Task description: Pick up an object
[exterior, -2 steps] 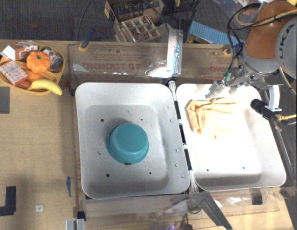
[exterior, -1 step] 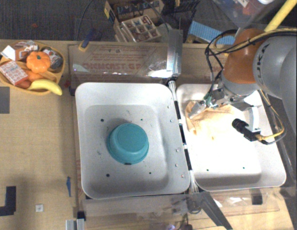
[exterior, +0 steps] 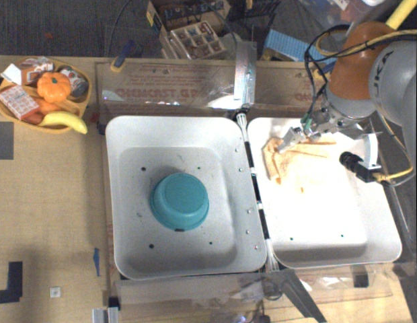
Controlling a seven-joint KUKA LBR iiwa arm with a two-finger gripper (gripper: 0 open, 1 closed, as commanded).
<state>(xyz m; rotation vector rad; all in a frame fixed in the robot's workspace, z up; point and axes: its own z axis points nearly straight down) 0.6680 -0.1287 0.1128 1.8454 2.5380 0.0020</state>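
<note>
Fruit basket (exterior: 44,99) at bench far-left corner. Teal bowl (exterior: 181,201) upside down, centre of left bin (exterior: 128,140). Tan cloth (exterior: 292,157) crumpled at right bin (exterior: 329,244) far-left corner. Gripper (exterior: 294,138) low over cloth's far edge; finger spread and grasp unclear.

Grey arm (exterior: 397,79), orange band above wrist, black and yellow cables, small metal pincer (exterior: 294,138).

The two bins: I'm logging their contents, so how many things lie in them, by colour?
Teal: 1, the bowl, upside down in the left bin
Orange: 1, the cloth, in the right bin under the gripper
Total: 2
</note>
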